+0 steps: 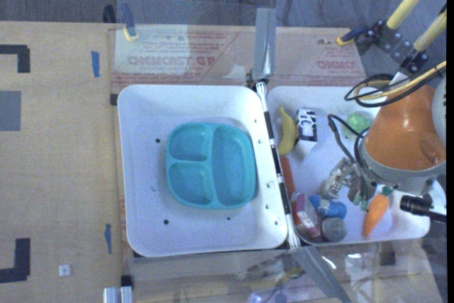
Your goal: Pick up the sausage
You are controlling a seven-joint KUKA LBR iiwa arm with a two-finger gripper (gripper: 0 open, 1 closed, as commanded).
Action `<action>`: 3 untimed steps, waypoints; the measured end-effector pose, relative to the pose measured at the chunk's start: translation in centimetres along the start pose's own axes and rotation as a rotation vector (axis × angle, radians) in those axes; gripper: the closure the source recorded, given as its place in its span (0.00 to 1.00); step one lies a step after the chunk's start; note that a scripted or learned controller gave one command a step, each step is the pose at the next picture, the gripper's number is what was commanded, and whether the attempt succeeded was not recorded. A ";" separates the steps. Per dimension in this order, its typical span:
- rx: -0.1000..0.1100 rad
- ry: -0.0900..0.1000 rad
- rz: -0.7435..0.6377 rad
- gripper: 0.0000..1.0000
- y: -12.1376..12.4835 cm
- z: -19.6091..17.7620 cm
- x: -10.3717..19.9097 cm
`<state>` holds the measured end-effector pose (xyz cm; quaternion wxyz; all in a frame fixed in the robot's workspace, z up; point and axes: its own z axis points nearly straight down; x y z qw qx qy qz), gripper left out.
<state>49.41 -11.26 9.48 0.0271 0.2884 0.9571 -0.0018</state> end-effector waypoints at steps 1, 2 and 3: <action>-0.006 -0.029 0.004 0.00 0.0 -0.5 -0.9; 0.015 0.040 0.405 0.00 -1.5 1.0 -5.9; 0.015 0.042 0.365 0.00 -1.8 1.2 -9.2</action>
